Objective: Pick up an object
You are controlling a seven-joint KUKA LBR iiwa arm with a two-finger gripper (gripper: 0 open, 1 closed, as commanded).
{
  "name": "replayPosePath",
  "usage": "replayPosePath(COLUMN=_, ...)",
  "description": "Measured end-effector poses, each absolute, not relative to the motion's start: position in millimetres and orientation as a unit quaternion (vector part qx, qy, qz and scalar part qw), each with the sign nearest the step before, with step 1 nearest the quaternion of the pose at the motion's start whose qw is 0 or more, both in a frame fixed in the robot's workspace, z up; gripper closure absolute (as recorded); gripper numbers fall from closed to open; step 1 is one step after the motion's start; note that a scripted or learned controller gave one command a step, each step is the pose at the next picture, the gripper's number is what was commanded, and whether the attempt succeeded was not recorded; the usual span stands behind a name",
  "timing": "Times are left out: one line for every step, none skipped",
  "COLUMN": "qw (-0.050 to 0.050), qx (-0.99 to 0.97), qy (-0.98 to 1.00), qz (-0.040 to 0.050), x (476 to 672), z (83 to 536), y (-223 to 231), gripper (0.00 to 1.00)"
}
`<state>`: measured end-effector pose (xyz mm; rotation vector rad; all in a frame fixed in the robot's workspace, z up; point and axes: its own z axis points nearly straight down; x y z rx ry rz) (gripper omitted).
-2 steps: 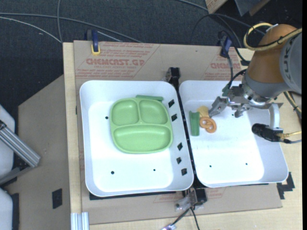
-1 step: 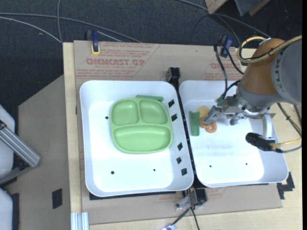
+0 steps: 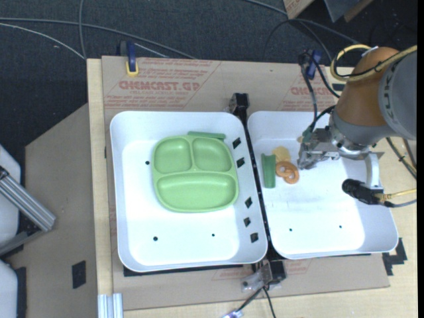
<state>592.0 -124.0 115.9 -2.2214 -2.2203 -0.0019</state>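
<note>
Gripper [image 3: 306, 159] is low over the right bin [image 3: 331, 237], near its left side; whether it is open or closed cannot be told. A tan ring-shaped object [image 3: 287, 172] lies just beside it to the left, next to a green block [image 3: 268, 170]. A green divided plate [image 3: 195, 174] sits in the left bin [image 3: 179, 250].

Grey arm [image 3: 404, 91]; orange wrist band [image 3: 364, 88] (yellow cable [image 3: 349, 53] looped above)
</note>
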Motion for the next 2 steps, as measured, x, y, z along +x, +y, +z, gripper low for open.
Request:
replayPosePath(qw=-0.003, qx=-0.707, qy=-0.708, qz=-0.0018, x=593.5, z=180, y=-120, gripper=1.00)
replayPosePath(qw=-0.003, qx=-0.707, qy=-0.707, qz=-0.0020, x=601.2, z=230, y=-128, gripper=1.00)
